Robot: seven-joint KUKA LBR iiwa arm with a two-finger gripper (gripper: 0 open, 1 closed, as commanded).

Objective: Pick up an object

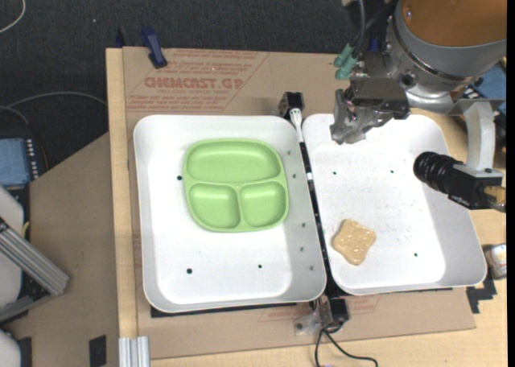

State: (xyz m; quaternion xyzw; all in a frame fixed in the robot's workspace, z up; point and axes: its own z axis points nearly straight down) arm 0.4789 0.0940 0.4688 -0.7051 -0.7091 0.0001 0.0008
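Observation:
A tan, cracker-like piece (354,241) lies flat in the right bin (418,196), near its front left corner. A green divided plate (236,184) with three compartments rests in the middle of the left bin (161,220). My gripper (352,129) hangs over the back left part of the right bin, well behind the tan piece and apart from it. Nothing shows between its fingers.
A black cylindrical fitting (447,177) on a white bracket juts over the right bin's right rim. A blue clamp (152,46) sits on the cardboard sheet behind the left bin. The ridge between the two bins runs just left of the gripper.

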